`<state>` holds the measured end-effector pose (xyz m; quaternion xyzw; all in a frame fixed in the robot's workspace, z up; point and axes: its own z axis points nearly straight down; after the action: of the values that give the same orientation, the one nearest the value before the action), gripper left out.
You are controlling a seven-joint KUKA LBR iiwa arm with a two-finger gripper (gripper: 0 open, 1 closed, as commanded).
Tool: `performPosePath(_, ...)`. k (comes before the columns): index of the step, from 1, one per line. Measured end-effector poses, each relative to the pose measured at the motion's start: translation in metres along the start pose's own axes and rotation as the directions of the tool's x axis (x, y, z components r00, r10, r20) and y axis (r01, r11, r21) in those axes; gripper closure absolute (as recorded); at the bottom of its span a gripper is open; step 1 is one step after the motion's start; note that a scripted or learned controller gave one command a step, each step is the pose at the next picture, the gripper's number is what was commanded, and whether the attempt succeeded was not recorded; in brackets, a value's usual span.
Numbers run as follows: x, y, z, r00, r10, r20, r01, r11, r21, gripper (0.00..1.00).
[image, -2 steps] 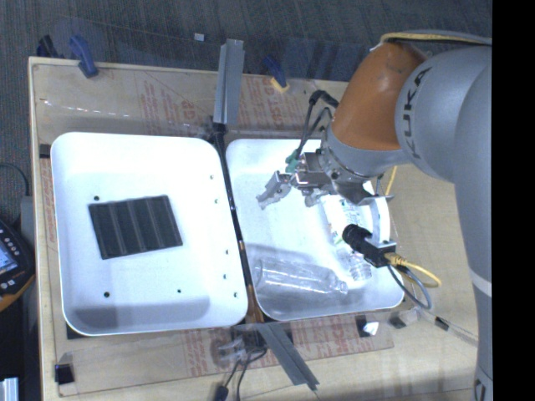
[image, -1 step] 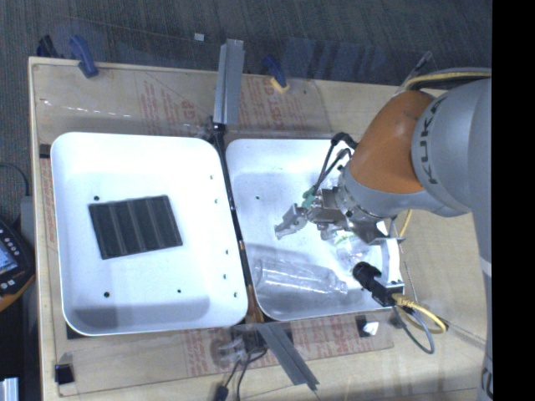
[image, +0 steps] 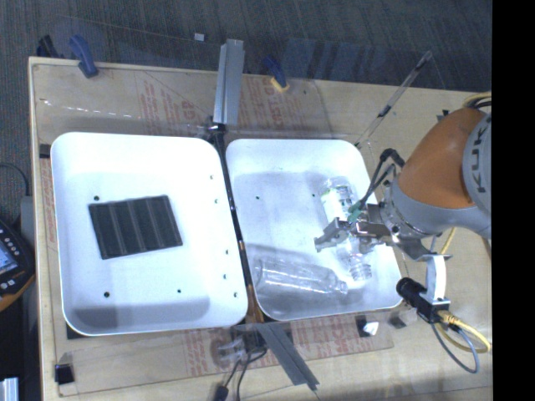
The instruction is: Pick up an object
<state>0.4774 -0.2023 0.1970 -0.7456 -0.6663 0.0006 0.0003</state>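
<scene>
Here claw (image: 334, 234) low inside right bin (image: 276, 161), beside small clear bottle (image: 338, 197); larger clear bottle (image: 297, 276) nearer bin's front wall; claw state unclear.

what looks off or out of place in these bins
Nothing is spilled or broken. In the right bin, two clear plastic bottles lie on their sides: one near the front wall, one under the gripper. A dark ridged panel lies slightly askew in the left bin.

We see a pale wooden surface (image: 334, 98) bearing two white bins, left bin (image: 134, 312) touching right bin (image: 284, 153).
</scene>
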Motion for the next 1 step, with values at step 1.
performPosePath(1, 0.0089, 0.0636, 0.04, 1.0, -0.012, 0.0, 0.012, 1.0, 0.003, 0.0)
